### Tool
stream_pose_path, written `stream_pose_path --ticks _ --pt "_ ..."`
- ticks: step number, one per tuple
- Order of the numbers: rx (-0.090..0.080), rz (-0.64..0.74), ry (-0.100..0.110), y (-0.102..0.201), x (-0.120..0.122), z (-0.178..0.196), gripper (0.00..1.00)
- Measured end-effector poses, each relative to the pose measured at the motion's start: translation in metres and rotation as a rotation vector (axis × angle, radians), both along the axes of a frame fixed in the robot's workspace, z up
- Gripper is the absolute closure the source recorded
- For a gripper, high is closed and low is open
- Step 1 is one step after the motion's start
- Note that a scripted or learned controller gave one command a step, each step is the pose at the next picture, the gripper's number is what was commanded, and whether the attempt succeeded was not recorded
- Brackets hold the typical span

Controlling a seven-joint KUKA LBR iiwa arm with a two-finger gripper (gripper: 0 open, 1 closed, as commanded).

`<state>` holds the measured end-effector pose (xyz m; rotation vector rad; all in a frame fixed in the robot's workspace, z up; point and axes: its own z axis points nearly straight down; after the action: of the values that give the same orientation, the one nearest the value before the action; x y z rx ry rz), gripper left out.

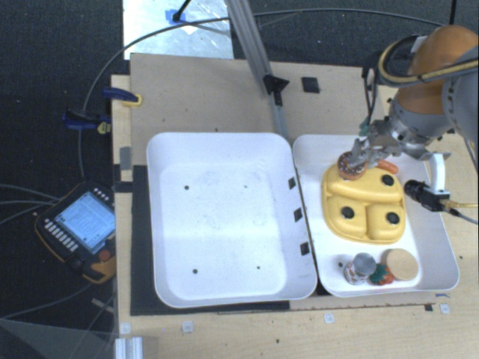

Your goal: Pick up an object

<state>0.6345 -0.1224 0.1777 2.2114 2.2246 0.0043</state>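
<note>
While the gripper (358, 158) sits low over the right bin (449, 264), its tip meets a brown ring (350, 166) atop the yellow toy (364, 203). Finger state: cannot tell. Small objects (378, 267) lie near the bin's front edge.

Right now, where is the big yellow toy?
The yellow toy lies in the right bin, toward its far half, with the hand over its far end and a tan round block just nearer the camera.

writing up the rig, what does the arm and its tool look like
The arm is grey with a rounded orange section above the wrist, and black and yellow cables loop beside that section. The tool is a small grey metal piece with thin fingers.
</note>
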Motion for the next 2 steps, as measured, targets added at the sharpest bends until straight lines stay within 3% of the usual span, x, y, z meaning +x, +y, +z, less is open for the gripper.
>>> stream_pose_path --ticks 2 --pt "0.001 0.001 -0.003 0.006 -0.004 0.103 1.0"
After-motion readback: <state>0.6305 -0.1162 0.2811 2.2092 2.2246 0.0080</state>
